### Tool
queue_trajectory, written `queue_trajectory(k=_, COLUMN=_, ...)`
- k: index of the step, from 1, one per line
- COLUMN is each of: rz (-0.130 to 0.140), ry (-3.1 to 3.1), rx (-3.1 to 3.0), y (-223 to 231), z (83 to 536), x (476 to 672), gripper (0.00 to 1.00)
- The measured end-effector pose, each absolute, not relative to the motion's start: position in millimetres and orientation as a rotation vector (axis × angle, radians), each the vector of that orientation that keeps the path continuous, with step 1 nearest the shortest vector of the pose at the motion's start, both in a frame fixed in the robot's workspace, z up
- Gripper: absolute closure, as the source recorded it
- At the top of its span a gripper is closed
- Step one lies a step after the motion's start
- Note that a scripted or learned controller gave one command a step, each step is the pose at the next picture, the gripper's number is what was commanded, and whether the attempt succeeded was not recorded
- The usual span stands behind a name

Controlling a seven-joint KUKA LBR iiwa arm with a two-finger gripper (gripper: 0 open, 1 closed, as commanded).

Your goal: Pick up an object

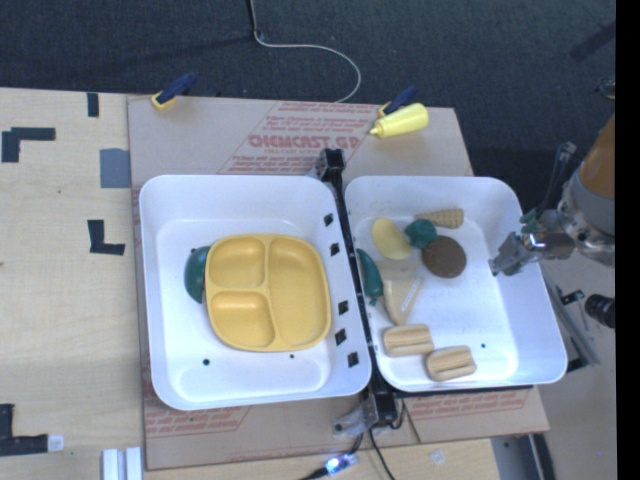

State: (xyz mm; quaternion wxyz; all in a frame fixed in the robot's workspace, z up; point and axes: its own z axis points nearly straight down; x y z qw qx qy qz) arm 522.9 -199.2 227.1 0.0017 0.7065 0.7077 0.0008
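From the camera view, we saw the bench (60, 198) carrying two shallow white bins side by side on a sheet of brown cardboard (290, 138). The left bin (165, 208) held a yellow divided plate (268, 291), with a dark green object (195, 273) tucked under the plate's 9 o'clock edge.

The right bin (500, 318) held the small things. Near its middle, toward 11 o'clock, lay a pale yellow rounded piece (390, 239), touching a teal piece (421, 233) at its 3 o'clock side. A brown round object (444, 258) sat just beside the teal piece, at its 5 o'clock. A ridged tan cone (441, 217) lay at 12 o'clock from the brown one. A cream wedge (402, 296) rested lower, near the dividing wall, and another green piece (369, 276) sat against that wall at 9 o'clock. Two tan bun-like blocks lay toward 6 o'clock: one (407, 339) nearer the wall, the other (449, 362) just beside it, closer to the front rim.

The gripper (508, 256) was over the right bin's 3 o'clock rim, well apart from the brown round object. We could not tell how it was set, and we saw nothing in it. The arm (590, 218) reached in from 3 o'clock.

A yellow clamp (402, 120) and a blue-and-yellow clamp (172, 90) pinned the cardboard at its far edge.
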Motion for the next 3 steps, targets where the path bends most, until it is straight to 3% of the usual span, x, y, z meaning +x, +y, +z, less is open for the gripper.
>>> queue_trajectory(k=1, rz=0.002, ry=2.229, rx=2.214, y=-154, z=231, x=561.7, gripper=1.00)
queue_trajectory(k=3, rz=0.002, ry=2.229, rx=2.215, y=-56, z=230, x=610.8, gripper=1.00)
